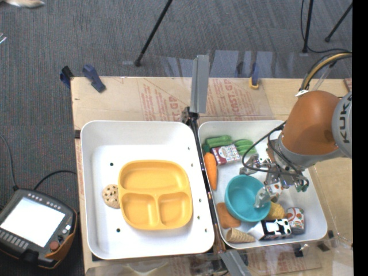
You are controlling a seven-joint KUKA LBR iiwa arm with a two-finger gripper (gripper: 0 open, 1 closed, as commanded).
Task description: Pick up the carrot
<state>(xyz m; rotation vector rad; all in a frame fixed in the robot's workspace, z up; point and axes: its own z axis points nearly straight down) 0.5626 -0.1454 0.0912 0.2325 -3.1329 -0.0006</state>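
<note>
Carrot (211, 170): orange, elongated, lying lengthwise against the left wall of the right bin (319, 209), just beside the divide between the two bins. Not lifted; nothing grips it.

Pincer (265, 195): hanging over the right-hand part of the same bin, at the rim of the teal bowl (244, 199), apart from the carrot, with the bowl's width between them. Whether it stands open or closed cannot be told from this view; no object is seen held.

Neighbours of the carrot: green vegetables (227, 143) and a small red-labelled packet (225, 154) just to its right, near the bin's far wall; an orange rounded item (226, 216) and a cone (239, 235) nearer the front.

Left bin (95, 154): yellow divided tray (155, 194), cookie (110, 196) beside it.

Status, by judgement: pick not yet made. Remaining: bring the pincer leftward over the carrot, descend, close across its narrow width, raise.
</note>
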